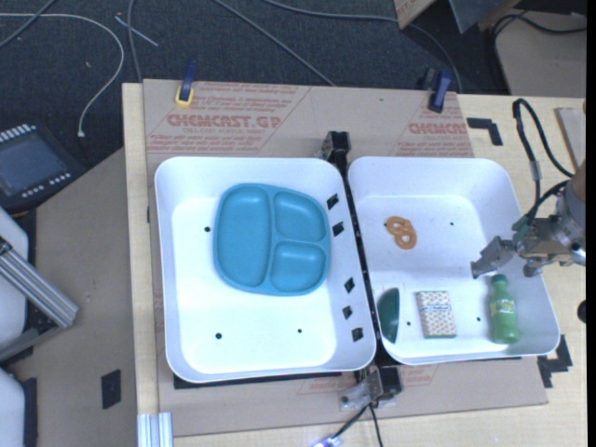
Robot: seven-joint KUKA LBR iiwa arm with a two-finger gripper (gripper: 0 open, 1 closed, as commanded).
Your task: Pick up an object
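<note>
Bottle is lying in the right bin, just below the gripper, which is hovering with fingers spread, gripping nothing, seemingly lining up a grasp.

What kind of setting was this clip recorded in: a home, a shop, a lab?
Most likely a robotics lab bench. Two white bins sit clamped on a protective board, loose cables trail over dark carpet, and a robot tool reaches over test items such as a green bottle.
</note>
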